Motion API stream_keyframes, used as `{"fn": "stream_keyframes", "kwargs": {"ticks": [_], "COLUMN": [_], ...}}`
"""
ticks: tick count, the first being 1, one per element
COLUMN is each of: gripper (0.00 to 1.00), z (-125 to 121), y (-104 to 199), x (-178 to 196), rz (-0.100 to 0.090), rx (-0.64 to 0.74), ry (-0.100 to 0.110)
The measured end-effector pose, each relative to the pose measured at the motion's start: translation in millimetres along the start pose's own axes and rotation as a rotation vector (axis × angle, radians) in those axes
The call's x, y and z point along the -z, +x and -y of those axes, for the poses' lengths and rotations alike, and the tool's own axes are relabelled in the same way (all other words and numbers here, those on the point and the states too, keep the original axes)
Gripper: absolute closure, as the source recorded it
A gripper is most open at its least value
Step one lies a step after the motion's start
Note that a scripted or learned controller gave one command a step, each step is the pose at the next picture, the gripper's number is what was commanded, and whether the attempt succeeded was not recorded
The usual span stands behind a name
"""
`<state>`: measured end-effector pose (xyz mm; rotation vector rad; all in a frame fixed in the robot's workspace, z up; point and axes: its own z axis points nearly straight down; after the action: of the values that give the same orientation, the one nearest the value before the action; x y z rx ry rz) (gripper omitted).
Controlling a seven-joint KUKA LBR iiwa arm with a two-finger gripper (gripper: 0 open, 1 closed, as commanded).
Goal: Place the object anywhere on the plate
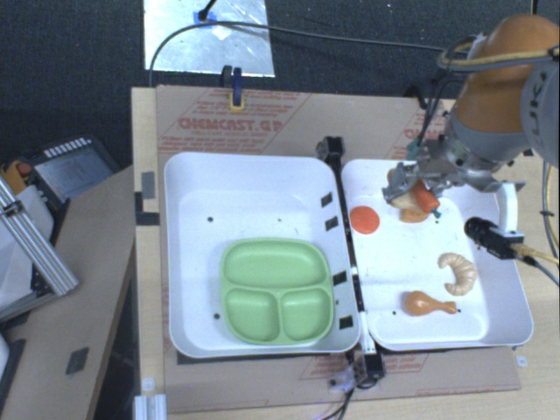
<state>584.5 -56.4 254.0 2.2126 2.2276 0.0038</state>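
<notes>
Gripper (418,192): hovering in right bin (503,322), far corner; fingers pinching a glossy orange-and-tan toy food pc (422,202).
Plate (276,289): smooth green plastic, 3 compartments, sitting in left bin (197,199), well apart from gripper.
Nearby: flat red disc (364,220), ridged croissant (458,272), drumstick (426,304).

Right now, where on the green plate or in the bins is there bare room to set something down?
All three compartments of the green plate are bare, as is the left bin floor behind it. The right bin is crowded: orange disc, croissant, drumstick, with the gripper over another piece.
</notes>
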Motion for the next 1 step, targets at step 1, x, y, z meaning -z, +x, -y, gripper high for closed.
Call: {"fn": "stream_keyframes", "kwargs": {"ticks": [1], "gripper": [1.0], "z": [-14.8], "y": [39.7], "x": [-6.5], "rz": [0.0], "rx": [0.001], "ry": [0.0]}}
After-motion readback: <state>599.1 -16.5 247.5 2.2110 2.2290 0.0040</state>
